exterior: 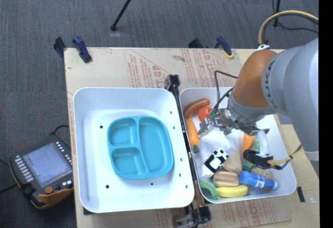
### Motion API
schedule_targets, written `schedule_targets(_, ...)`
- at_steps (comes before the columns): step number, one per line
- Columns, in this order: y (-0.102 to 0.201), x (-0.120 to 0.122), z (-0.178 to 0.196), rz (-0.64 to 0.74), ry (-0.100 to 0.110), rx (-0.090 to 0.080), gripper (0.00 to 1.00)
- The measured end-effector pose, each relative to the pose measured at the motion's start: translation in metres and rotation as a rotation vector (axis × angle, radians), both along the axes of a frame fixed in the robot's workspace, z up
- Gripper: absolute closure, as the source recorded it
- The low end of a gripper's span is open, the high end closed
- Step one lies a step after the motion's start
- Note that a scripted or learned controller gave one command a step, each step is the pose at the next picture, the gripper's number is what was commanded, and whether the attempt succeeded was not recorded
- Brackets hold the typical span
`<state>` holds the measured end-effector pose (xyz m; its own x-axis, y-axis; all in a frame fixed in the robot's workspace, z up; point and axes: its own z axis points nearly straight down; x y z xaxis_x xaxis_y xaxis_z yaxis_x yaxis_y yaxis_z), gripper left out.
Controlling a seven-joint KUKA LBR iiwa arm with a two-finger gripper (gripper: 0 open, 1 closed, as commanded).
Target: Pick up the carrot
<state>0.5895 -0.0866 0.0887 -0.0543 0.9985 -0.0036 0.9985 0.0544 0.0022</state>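
Note:
The carrot (192, 134) is a slim orange piece lying lengthwise along the left wall of the right bin (287, 155). My gripper (209, 124) hangs low over the upper left of that bin, just right of the carrot and close to it. The wrist and its cables hide the gripper's tip, and I see nothing clearly held. The grey arm with its orange band (254, 85) reaches in from the right and covers the bin's upper right part.
A red sausage (196, 106) lies just above the carrot. Further down the right bin are a black-and-white tag block (218, 158), a bun (225, 178), a banana (231, 191), a blue bottle (257, 180) and an orange piece (247, 142). The left bin (88, 180) holds a blue divided plate (140, 147).

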Motion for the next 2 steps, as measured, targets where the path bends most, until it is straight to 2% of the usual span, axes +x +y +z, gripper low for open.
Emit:
schedule_targets(1,-0.085,-0.02,0.029,-0.124,0.003,0.004,0.0)
schedule_targets(2,-0.092,-0.002,0.006,0.107,-0.009,0.003,0.0)
